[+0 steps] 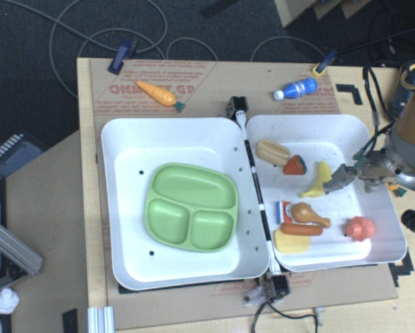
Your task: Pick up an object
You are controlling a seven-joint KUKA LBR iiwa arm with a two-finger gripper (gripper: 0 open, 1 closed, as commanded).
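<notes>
Approach step: gripper (339,178) hangs in right bin (346,127) beside banana (322,179), finger state indiscernible; next move likely needs descent squarely over banana.

A: so what's the arm look like?

B: chunky grey metal robot arm (406,148), orange band up near the wrist, black cables looping off it, and a dark grey two-finger gripper (338,179) on the end.
</notes>
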